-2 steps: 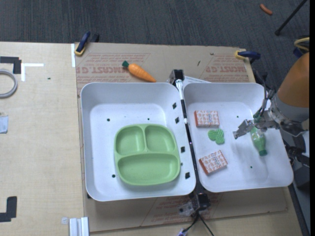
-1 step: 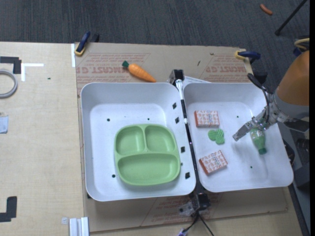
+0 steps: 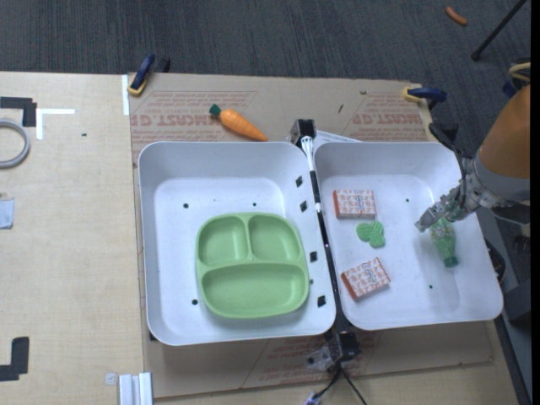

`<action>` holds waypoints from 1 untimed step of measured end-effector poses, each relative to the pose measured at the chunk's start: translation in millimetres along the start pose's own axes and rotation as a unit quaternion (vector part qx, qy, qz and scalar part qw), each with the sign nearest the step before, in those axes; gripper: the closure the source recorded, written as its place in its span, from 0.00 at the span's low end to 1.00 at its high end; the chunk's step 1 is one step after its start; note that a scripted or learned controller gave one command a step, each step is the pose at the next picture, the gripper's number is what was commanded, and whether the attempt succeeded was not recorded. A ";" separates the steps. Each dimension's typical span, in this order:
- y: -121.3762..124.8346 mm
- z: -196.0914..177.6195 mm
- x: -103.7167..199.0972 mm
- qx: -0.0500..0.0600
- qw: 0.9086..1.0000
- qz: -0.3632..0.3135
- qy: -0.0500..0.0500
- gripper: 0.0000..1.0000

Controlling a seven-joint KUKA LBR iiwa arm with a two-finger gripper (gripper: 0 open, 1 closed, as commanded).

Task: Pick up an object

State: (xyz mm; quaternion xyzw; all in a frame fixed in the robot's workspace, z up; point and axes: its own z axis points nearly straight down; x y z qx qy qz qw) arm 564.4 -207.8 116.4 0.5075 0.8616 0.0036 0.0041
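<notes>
Carrot toy (image 3: 239, 123) lay on the cardboard behind the bins, outside my reach plan. Left bin (image 3: 160, 226): one green divided plate (image 3: 251, 265), flat. Right bin (image 3: 396, 184), from its left: two small red-and-white boxes (image 3: 354, 202) (image 3: 365, 278), a green ridged piece (image 3: 370, 233) between them, then a green translucent bottle (image 3: 445, 245) lying near the right wall. Gripper (image 3: 439, 216) hung just above the bottle's upper end; I could not tell how it stood. I judged a good grasp needed centring across the bottle's body, then a straight descent.
</notes>
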 end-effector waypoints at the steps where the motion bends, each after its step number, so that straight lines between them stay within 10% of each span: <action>1: 24.5 -105.6 46.8 0.004 1.000 0.022 0.001 1.00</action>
